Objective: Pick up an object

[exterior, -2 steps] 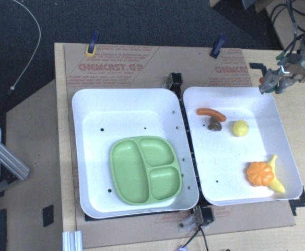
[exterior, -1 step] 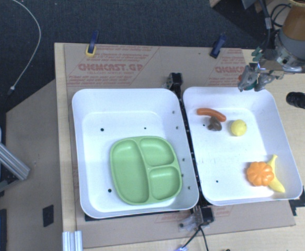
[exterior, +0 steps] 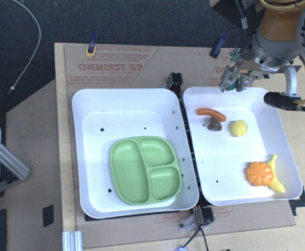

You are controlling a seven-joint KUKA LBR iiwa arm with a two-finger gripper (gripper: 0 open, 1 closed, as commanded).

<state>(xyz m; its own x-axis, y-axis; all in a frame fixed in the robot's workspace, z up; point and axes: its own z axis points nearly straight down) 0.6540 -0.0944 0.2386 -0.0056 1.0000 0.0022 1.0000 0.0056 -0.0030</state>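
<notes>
A: The fingers (exterior: 231, 83) hang over the far rim of the right bin (exterior: 278, 184). We cannot tell from here whether they stand apart or together; they are small and dark against the rim. Nothing shows between them.

B: So we carry nothing. What lies closest to them?

A: The orange sausage (exterior: 211, 113), below the fingers in the picture and a touch to the left, toward the near side of the bin. It is near them but clearly apart.

B: And its long axis?

A: It runs mostly left to right across the view, dipping slightly at its right end. A small brown piece (exterior: 214, 124) sits just beside it on the near side, touching or nearly so; we cannot tell which.

B: Other candidates?

A: The yellow ball (exterior: 239, 128) lies further toward the near side and slightly right of the fingers, standing alone. The orange pumpkin (exterior: 259, 173) and the banana (exterior: 274, 172) touch each other, well apart from the fingers, at the near right corner.

B: We judge the sausage the shortest reach, with the jaws best set across its narrow width.
</notes>
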